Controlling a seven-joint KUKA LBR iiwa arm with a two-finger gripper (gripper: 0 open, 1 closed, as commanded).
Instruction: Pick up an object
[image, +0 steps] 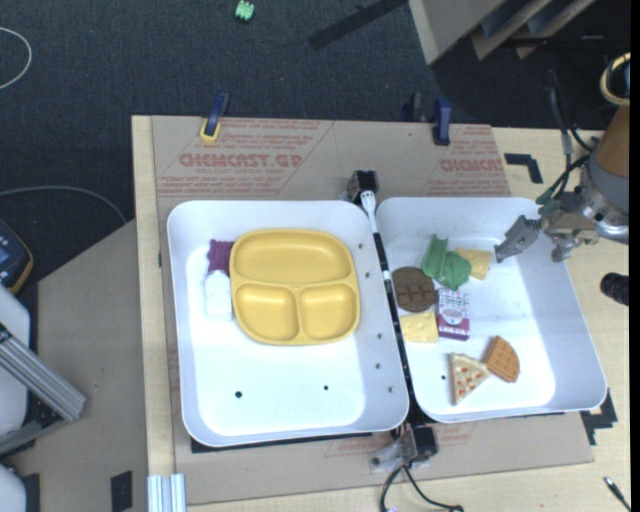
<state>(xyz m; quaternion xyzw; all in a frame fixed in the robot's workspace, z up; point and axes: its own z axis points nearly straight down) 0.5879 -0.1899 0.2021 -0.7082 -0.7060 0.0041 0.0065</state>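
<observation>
My gripper (537, 243) hangs open over the upper right part of the right bin (560, 330), with nothing between its fingers. Left of it lie a pale yellow piece (479, 264) and a green toy (443, 264). Further into the bin are a brown round cookie (413, 289), a yellow cheese block (419, 328), a pink and white packet (454, 312), a pizza slice (465, 376) and an orange waffle piece (502, 359). The nearest finger stands just right of the pale yellow piece.
The left bin (290, 400) holds a yellow divided plate (295, 285), a purple item (220, 254) and a white bottle (217, 296) at its left side. The arm enters from the right edge. Clamps (212, 120) grip the bench's far edge.
</observation>
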